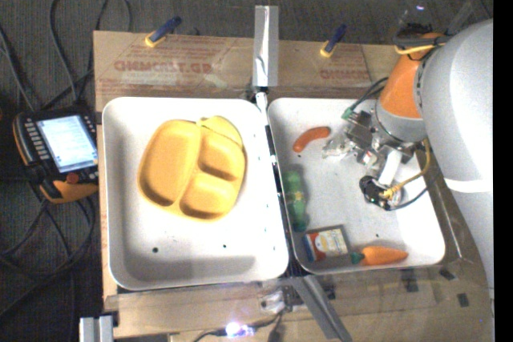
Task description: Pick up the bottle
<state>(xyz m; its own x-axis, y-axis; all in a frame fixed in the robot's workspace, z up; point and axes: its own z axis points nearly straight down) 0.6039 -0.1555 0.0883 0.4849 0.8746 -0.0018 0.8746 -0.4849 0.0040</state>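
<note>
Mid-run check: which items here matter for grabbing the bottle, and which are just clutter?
Job: green bottle against the right bin's left wall; gripper over that bin.

Clutter: yellow divided plate in the left bin; sausage, carrot, small carton in the right bin.

Open floor mid-right bin (437, 244); green bottle (295, 200) hugs its left wall.

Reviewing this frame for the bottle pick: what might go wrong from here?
The green plastic bottle lies against the left wall of the right white bin, so a finger of the claw may have trouble getting in beside it. The claw sits near the orange sausage-shaped toy, well up-bin from the bottle, so it might close on that instead. The small red-and-white carton lies just below the bottle and might get bumped.
</note>
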